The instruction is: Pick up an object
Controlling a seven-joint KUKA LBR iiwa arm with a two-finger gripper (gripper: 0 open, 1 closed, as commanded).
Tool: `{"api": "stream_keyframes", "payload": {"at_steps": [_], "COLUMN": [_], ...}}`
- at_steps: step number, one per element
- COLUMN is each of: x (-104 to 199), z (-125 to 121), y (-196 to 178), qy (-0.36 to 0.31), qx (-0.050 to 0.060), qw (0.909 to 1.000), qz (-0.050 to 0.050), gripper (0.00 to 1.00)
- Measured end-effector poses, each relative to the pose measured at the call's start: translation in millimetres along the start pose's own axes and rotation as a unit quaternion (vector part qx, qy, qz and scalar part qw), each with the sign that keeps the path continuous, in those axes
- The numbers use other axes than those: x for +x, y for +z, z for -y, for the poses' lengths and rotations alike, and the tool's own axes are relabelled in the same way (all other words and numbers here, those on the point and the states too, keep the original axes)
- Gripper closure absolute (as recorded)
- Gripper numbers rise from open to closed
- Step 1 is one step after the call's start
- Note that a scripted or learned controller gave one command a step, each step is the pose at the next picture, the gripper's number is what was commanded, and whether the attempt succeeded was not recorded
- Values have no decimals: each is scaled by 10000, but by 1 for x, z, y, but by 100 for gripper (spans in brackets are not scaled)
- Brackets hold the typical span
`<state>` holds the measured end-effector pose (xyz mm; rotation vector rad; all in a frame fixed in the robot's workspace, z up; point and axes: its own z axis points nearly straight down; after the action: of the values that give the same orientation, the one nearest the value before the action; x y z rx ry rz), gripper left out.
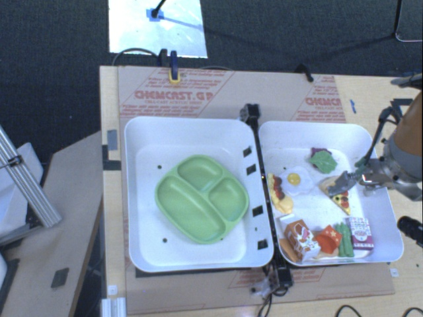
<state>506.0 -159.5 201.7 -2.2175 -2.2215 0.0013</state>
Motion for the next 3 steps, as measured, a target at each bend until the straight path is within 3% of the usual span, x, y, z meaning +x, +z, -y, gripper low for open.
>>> {"api": "stream_keyframes", "payload": {"at_steps": [2,3], "x": [15,15], "z": [-7,-7], "y": [109,117], "qy": [2,7], "qx": [4,-13], "qw": [10000,10000], "qz": [-3,4], "gripper": [0,0]}}
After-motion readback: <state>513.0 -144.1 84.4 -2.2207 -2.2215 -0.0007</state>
